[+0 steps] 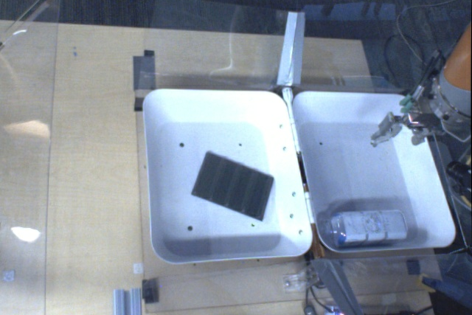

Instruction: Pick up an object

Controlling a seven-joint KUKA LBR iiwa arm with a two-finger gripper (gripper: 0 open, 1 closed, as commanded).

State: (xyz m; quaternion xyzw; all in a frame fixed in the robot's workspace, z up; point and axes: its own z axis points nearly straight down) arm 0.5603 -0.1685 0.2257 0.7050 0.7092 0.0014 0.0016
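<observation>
A dark grey ribbed rectangular pad (233, 185) lies flat and slightly turned in the middle of the left bin (166, 122). A small clear plastic bottle with a blue cap end (367, 226) lies on its side near the front wall of the right bin (324, 114). My gripper (398, 135) hangs over the right bin's far right part, well behind the bottle. Its fingers (383, 129) stand apart, open, with nothing between them.
A transparent divider strip (290, 48) rises behind the seam between the two bins. Clear plastic sheeting lies over the wooden bench (74, 158) to the left. Cables (420, 18) run at the back right.
</observation>
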